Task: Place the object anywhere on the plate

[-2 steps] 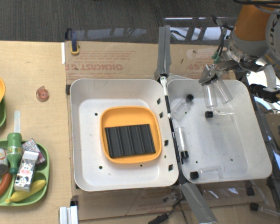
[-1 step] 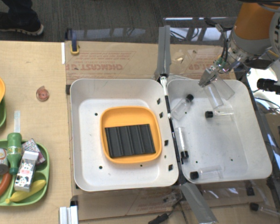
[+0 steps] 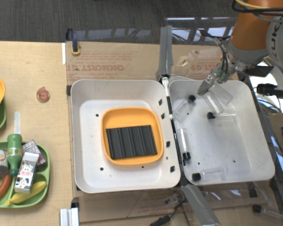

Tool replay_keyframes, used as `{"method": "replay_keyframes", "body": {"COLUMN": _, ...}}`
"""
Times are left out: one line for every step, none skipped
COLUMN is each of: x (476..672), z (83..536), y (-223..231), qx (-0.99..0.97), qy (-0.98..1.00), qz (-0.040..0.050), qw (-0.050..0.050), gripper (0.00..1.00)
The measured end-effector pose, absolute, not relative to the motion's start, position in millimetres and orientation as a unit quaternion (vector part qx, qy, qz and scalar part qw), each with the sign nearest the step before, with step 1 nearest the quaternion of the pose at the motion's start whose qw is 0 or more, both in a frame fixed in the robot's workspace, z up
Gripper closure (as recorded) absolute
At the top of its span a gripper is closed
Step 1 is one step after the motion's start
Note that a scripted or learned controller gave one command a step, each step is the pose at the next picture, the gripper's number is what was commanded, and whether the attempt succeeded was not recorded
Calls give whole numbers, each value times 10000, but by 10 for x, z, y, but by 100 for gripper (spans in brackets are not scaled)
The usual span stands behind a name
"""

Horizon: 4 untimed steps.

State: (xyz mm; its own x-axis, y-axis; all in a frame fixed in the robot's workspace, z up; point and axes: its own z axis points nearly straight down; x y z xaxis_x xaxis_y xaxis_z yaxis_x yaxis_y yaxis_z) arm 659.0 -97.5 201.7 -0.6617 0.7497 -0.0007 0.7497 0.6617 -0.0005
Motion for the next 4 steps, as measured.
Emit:
{"method": "replay_keyframes", "body": {"x": 6564, "z": 1700, "y": -1241, "qx": 3988, "qy": 9171, "qz": -2, "qw": 6, "gripper": 100}}
{"method": "replay_keyframes", "body": {"x": 6557, "z": 2183, "y": -1530, "qx": 3647, "qy": 9311, "qz": -2, "qw": 18, "gripper": 100}}
{"method": "replay_keyframes", "body": {"x": 6526, "z": 1720, "y": -1487, "qx": 2673, "qy": 9636, "qz": 1, "qw": 6, "gripper": 100}}
{"method": "replay_keyframes", "body": {"x": 6519, "z": 1799, "y": -1806, "qx": 1828, "qy": 9832, "qz": 3, "qw": 18, "gripper": 100}}
